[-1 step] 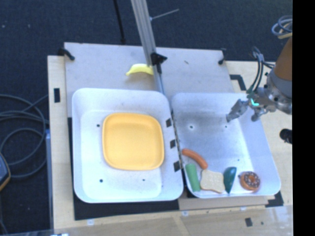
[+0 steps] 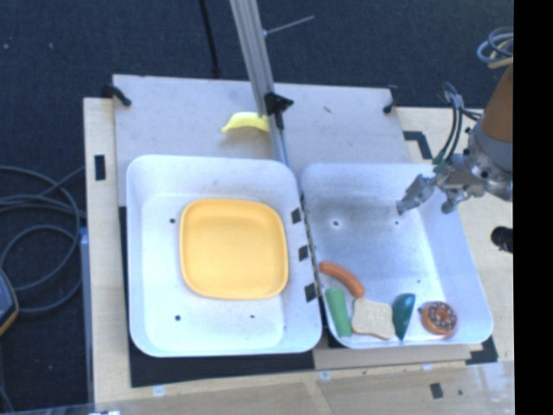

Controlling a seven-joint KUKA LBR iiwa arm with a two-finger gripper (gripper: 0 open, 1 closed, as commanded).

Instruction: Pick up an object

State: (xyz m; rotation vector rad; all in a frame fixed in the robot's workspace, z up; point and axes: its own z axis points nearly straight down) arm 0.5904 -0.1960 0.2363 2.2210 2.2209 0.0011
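Objects for picking are lying in a row along the near edge of the right bin (image 2: 449, 258): an orange sausage (image 2: 342, 277), a green cylinder (image 2: 338, 311), a slice of toast (image 2: 373, 318), a dark green pepper-like piece (image 2: 403, 314) and a round brown doughnut (image 2: 438, 317).

Pincer (image 2: 429, 195) is hanging over the far right part of that bin, well apart from the row. Its two fingers are standing spread, one reaching left toward the bin's middle, the other shorter and nearer the rim; nothing is sitting between them. Bare bin floor is lying beneath.

Behind it, the wrist is running off to the right, the orange band (image 2: 497, 111) being cut by the frame edge. Cables (image 2: 454, 124) are looping above the wrist.

Sausage is lying just beside the bin's left wall, tilted, with the cylinder touching or nearly touching the toast below it. Pepper piece is standing between toast and doughnut.

Left bin (image 2: 147, 197) is carrying a yellow square plate (image 2: 233, 247) near its centre. Beyond the bins, a banana (image 2: 245, 124) is lying on the bench (image 2: 346, 115), beside a slanted metal pole (image 2: 252, 46). Dark cables (image 2: 34, 232) are trailing on the floor at left.

Doughnut's surface detail is too small to read.
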